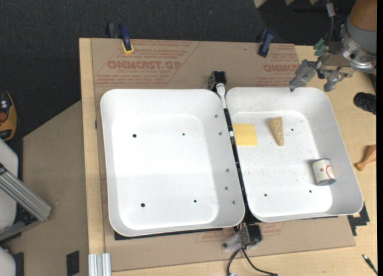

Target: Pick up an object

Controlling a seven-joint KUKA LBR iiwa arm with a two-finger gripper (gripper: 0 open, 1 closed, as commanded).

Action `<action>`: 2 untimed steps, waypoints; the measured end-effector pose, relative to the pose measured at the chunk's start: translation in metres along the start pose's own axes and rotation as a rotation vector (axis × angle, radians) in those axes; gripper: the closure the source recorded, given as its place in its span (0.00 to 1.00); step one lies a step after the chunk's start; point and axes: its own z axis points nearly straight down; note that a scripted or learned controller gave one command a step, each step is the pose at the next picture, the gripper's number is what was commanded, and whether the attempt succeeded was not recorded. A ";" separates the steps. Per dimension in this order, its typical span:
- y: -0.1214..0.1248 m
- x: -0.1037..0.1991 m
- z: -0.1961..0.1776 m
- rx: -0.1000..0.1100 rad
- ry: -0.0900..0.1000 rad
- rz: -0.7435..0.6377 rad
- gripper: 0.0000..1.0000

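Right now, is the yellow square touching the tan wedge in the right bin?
Apart. The camera view shows bare white bin floor between the yellow square and the tan wedge in the right bin.

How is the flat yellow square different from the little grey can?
The flat yellow square lies thin and flush on the bin floor near the divider; the little grey can is round, lying on its side near the right wall. The square is plain yellow; the can is grey and white. Both are in the right white bin.
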 end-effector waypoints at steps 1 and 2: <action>-0.024 0.031 0.138 0.013 0.004 -0.001 0.00; -0.069 0.006 0.191 0.009 0.002 0.005 0.00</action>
